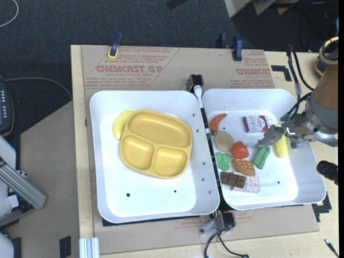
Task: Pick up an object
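Bench (80,144) of brown board carries two shallow white bins side by side, touching along their inner rims. In the left bin (107,187) there are two things: one yellow divided tray (156,144) with three compartments, lying tilted in the upper middle, and one yellow banana-like piece (119,123) peeking out from under the tray's upper left edge. The right bin (301,187) holds a cluster of small toy foods, eight that can be counted: one orange-red curved piece (217,121) near the inner rim, one tan round piece (223,140) just below it, one red piece (239,150) beside that, one green leafy piece (224,160) at the inner side, one orange-brown bread-like piece (245,167), one dark brown chocolate bar (232,180) lying on a pinkish packet, one purple and white packet (255,123) toward the far side, one green vegetable (262,157) standing tilted, and beside it one yellow piece (281,147). The single gripper (271,137) reaches in from the right over the right bin, low above the green vegetable and the yellow piece; whether its jaws are apart or together cannot be told, and nothing is seen clamped between them. Two clamps, one yellow (113,48) and one blue (237,47), grip the far edge of the board.
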Controlling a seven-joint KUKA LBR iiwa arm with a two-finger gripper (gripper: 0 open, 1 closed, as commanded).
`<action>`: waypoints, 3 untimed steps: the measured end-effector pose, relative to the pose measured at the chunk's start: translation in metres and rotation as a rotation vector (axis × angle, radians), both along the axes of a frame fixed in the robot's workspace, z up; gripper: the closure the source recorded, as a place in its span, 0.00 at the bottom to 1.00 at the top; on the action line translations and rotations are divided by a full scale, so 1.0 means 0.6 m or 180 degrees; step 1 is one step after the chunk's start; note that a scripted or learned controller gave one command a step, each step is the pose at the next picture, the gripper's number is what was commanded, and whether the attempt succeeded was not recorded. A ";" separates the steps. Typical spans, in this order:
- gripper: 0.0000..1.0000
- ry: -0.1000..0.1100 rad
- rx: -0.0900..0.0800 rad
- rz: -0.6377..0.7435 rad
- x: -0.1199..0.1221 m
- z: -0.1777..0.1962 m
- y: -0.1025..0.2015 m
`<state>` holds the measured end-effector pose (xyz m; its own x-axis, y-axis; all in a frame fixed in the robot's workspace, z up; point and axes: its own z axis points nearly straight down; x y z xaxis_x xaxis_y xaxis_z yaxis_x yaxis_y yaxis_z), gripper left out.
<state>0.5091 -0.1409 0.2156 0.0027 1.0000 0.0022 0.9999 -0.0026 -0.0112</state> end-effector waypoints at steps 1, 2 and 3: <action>0.00 -0.0036 -0.0007 0.0009 0.004 0.009 0.000; 0.00 -0.0013 0.0000 0.0004 -0.001 -0.073 -0.015; 0.00 -0.0012 0.0003 0.0007 -0.003 -0.180 -0.012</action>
